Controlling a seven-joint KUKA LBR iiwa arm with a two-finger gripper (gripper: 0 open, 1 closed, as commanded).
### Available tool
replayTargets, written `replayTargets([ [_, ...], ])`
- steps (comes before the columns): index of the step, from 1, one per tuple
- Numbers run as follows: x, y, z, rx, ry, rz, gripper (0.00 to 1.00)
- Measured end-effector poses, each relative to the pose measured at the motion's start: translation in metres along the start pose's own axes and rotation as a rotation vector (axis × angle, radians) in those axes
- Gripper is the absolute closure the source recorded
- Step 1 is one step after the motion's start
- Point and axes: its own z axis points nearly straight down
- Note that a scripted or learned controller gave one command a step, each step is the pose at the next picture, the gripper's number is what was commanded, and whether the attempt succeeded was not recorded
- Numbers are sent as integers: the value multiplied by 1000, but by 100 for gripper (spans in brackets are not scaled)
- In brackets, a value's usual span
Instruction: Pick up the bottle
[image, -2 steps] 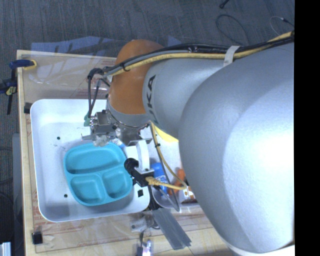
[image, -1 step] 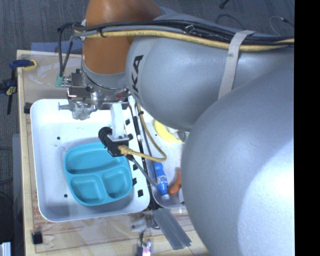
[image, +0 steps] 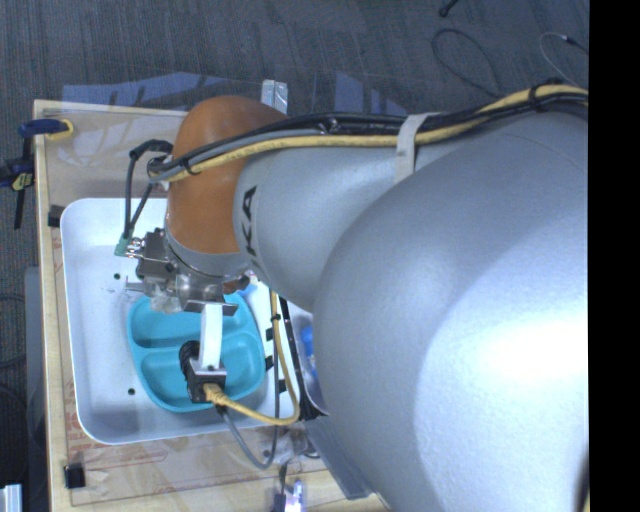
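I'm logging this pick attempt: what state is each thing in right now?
Tray: right way up, flat in the left bin; the parts of its two compartments that show are bare.
Left bin: holds the tray.
Gripper: down at the tray's upper end; cannot tell if it holds anything.
Arm: stretched in from the right, over the left bin.

We take this for a robotics lab or test cell. A heavy grey industrial arm (image: 460, 300) reaches over a bare plywood bench (image: 95, 125) that carries a shallow white bin (image: 88, 300). A blue-handled clamp (image: 38, 127) sits at the bench's corner, and we see dark grey carpet (image: 200, 40) beyond the bench.
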Motion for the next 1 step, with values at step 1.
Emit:
replayTargets([
  [1,34,6,21,-3,1,-65,100],
])
